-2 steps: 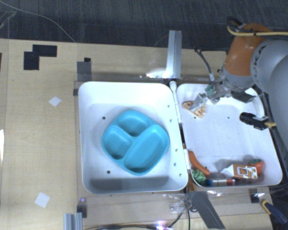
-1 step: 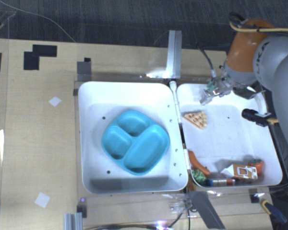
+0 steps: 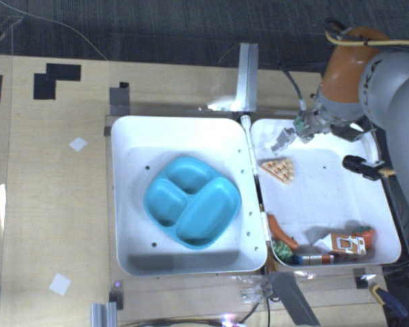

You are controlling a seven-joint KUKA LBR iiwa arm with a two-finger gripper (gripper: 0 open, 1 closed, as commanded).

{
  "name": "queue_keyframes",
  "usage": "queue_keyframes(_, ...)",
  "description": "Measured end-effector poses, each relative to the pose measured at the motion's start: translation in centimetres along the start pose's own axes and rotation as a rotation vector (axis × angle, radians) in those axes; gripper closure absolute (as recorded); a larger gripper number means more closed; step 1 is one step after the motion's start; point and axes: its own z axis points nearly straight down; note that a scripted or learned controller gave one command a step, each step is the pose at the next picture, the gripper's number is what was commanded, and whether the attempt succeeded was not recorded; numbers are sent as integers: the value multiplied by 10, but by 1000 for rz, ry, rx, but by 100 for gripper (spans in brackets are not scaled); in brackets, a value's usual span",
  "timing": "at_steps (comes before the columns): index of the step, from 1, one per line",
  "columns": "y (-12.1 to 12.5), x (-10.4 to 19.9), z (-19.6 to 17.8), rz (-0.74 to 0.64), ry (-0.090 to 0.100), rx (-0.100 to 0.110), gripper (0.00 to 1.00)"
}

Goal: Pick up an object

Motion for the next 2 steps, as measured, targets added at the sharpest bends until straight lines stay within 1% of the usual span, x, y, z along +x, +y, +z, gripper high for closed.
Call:
queue_keyframes(1,-23,24,9,-240,-18,-23,0)
queue_keyframes(2,-71,41,6,-614,-3,0,0)
